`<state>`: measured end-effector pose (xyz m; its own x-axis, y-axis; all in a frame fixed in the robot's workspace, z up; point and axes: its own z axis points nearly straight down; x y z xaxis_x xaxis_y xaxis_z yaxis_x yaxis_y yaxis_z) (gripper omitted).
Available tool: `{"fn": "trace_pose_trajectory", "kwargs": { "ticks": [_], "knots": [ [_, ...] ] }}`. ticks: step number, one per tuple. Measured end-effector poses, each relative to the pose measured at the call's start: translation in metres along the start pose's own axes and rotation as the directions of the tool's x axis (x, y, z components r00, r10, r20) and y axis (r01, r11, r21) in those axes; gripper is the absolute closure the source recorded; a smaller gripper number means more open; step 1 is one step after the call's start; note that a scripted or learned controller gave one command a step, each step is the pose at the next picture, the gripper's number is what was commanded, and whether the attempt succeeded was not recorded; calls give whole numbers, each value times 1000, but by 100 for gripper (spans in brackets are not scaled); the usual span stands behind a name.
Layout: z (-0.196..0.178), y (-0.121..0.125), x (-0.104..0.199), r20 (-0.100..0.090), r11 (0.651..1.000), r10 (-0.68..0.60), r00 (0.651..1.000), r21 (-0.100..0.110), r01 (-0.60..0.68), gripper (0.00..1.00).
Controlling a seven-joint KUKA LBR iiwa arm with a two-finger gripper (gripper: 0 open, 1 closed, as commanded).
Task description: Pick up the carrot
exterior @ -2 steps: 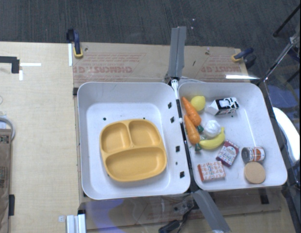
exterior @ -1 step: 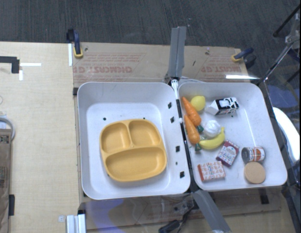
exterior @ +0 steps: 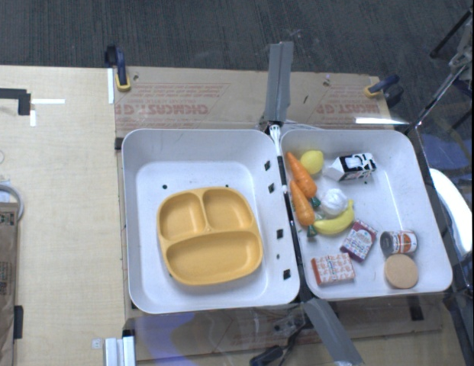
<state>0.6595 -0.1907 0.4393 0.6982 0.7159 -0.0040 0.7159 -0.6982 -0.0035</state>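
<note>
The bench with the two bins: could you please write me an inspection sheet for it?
Surface: wooden bench bearing left bin and right bin, side by side.
Job's things: two carrots lying end to end along the right bin's left wall, beside a lemon.
Clutter: banana, can, small packets, black-and-white carton, round tan disc; yellow divided plate in the left bin.
Grippers: nothing seen.
Cables: nothing seen.
Surroundings: dark floor, clamps on the cardboard edge.
</note>
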Motion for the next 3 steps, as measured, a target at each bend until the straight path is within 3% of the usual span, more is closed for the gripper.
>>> {"fn": "trace_pose_trajectory", "kwargs": {
  "ticks": [1,2,3],
  "knots": [
    [0,-25,-9,1,864,504,864,1,-504,100],
    [0,7,-38,0,964,265,964,1,-265,100],
    [-1,2,-22,-1,918,396,918,1,-396,100]
  ]
}}
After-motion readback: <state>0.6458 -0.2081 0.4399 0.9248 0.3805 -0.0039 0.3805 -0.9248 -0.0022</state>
